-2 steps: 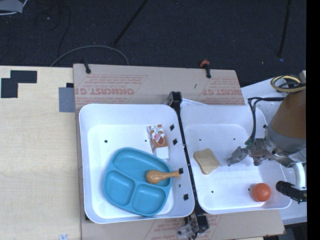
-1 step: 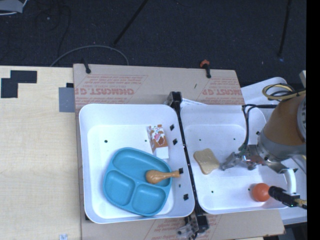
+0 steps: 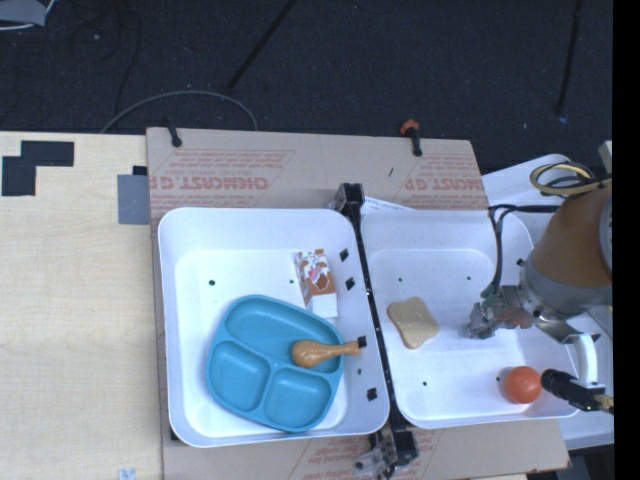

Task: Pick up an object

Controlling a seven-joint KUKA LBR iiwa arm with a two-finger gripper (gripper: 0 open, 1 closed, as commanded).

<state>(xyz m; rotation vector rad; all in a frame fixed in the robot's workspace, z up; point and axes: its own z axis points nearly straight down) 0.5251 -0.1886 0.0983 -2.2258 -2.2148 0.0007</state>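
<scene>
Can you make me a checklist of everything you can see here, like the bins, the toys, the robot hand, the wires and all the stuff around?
Surface: two white bins side by side, the left bin and the right bin, on cardboard sheets.
Job's things: a blue divided plate in the left bin with a wooden spoon-like toy lying on it; a small printed card beside the plate; a tan bread-like piece and an orange-red ball in the right bin.
Clutter: nothing seen.
Grippers: the gripper is low in the right bin, apart from the bread piece and the ball.
Cables: black cables on the dark floor.
Surroundings: a light wooden tabletop on the left.
</scene>
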